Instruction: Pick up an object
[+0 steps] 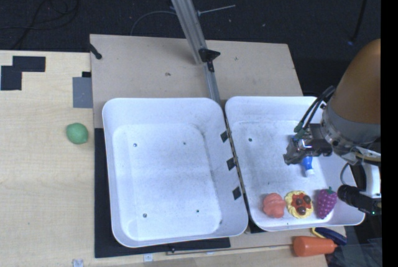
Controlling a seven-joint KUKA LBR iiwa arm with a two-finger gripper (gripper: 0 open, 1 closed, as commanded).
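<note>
My gripper [301, 152] hangs over the middle of the right bin [261, 111], reaching in from the right. A small blue and white object [307, 165] shows just under its near side, touching or very close to it; I cannot tell whether it is gripped. Along the bin's front edge lie a pink-red lump [272, 205], a yellow tart with dark berries [299, 203] and a purple bunch of grapes [326, 201].
The left bin [118, 111] lies beside the right one, with black clips on their shared wall. An orange carrot-like object [313, 246] lies outside the right bin's front. A green ball [77, 133] rests on the bench at left. A slanted metal post [186, 17] stands behind the bins.
</note>
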